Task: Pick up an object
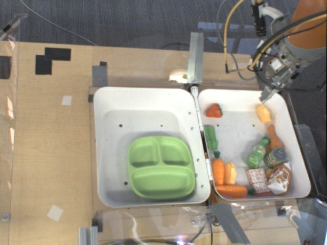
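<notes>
The claw (267,92) hangs over the far right corner of the right bin (240,102), just above a yellow toy food piece (263,114). Whether it is open or closed cannot be determined, and nothing is visibly gripped. The right bin also holds a red strawberry (213,111), a green bottle (257,154), two carrots (231,190) and small cartons (279,179). The left bin (110,106) carries a green divided plate (161,167).
</notes>
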Controlling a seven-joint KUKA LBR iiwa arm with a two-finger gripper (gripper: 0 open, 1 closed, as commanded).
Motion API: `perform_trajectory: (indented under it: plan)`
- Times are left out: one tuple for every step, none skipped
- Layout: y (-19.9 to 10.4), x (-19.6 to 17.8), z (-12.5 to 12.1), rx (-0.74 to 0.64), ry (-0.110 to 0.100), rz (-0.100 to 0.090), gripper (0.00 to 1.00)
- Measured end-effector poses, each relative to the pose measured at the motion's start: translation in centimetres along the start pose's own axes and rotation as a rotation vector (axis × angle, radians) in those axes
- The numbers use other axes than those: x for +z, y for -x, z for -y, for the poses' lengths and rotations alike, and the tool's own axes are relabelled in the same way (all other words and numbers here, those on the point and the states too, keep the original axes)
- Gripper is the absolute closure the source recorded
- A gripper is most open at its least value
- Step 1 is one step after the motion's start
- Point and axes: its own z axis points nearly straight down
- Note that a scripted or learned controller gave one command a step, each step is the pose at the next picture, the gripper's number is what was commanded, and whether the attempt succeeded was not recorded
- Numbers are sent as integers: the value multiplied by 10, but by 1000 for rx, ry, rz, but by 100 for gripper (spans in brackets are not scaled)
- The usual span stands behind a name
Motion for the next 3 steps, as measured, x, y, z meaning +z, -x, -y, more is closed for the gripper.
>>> perform_trajectory:
  plan:
    - [3, 153, -3, -39, 7, 5, 100]
    - [-3, 29, -7, -70, 2, 0, 100]
    - [0, 23, -6, -69, 2, 7, 100]
